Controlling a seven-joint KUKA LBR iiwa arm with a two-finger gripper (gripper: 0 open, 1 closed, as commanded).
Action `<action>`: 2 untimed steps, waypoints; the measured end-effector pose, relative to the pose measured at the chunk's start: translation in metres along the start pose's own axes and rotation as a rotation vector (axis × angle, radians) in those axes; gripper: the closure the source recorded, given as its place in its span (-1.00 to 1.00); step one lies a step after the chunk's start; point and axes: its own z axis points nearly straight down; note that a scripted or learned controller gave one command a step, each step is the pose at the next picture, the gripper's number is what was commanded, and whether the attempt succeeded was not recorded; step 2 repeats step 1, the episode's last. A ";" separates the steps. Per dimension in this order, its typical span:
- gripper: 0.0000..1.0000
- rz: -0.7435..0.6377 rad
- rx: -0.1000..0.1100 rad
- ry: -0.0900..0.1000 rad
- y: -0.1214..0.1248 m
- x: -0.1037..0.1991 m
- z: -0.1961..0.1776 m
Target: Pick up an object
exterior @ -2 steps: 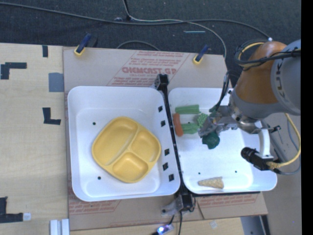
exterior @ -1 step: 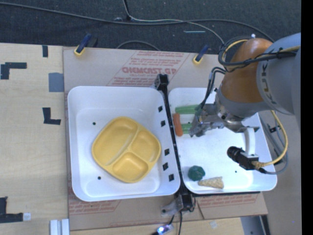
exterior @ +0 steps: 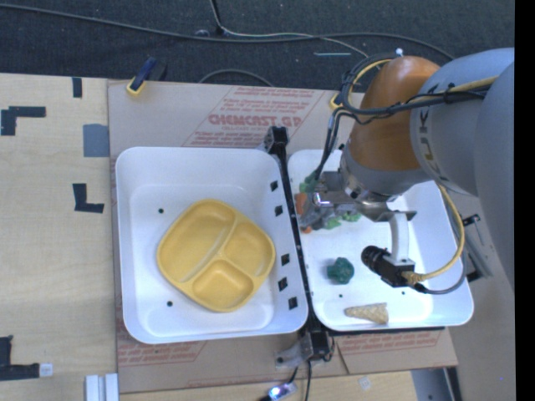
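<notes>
In the right bin (exterior: 447, 307), my gripper (exterior: 320, 210) reaches down near the bin's left wall, among a small cluster of green and orange-red items (exterior: 328, 217) that the arm partly hides. A dark green round object (exterior: 339, 269) lies just below the gripper, apart from it. A tan cone-shaped piece (exterior: 368, 312) rests near the bin's front edge. The arm's grey body and orange band (exterior: 393, 98) cover the back of this bin.
The left bin (exterior: 134, 224) holds a yellow divided plate (exterior: 216, 253). A black divider with clips (exterior: 288, 224) runs between the bins. A black cable fitting (exterior: 386, 266) hangs from the arm over the right bin. Cardboard lies under both bins.
</notes>
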 end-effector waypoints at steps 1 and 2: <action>1.00 0.001 0.002 -0.001 0.002 0.051 0.011; 1.00 0.001 0.002 -0.001 0.002 0.051 0.011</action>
